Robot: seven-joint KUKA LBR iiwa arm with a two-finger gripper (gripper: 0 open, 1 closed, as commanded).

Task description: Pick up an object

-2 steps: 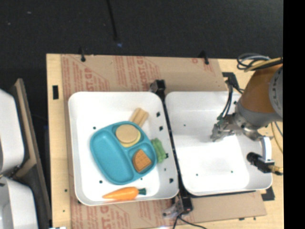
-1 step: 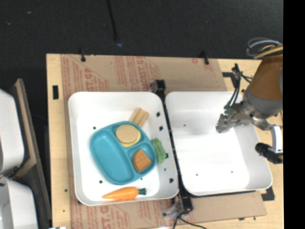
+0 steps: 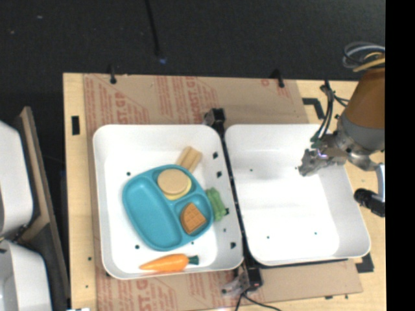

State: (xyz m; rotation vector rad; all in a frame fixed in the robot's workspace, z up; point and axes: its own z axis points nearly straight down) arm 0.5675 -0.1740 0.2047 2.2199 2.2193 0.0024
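While the arm [image 3: 366, 109] leans in from the right over the right bin [image 3: 285, 232], every object on offer sits in the left bin [image 3: 107, 173], well apart from the gripper [image 3: 311, 161] and across the divider where the two bins meet. Biggest thing over there is the blue divided tray [image 3: 146, 212], lying tilted in the middle of the left bin, and it carries a round tan cookie [image 3: 174, 182] in its upper compartment and a brown waffle-like square [image 3: 193, 218] in its lower right one. A tan wooden block [image 3: 189, 158] pokes out just above the tray's top edge, touching or very near the cookie's side. A small green piece [image 3: 216, 204] sits at the tray's right rim, close to the bin wall by the divider. Down at the front wall of the left bin lies an orange carrot [image 3: 170, 262] on its side, green tip pointing right, apart from the tray with bare white floor around it. There is open floor along the left and top walls of that bin too. Over on the right, the gripper hangs above the upper right part of the right bin's floor, with nothing visible in its grasp, and how far its tips are parted is too small and blurred to tell.
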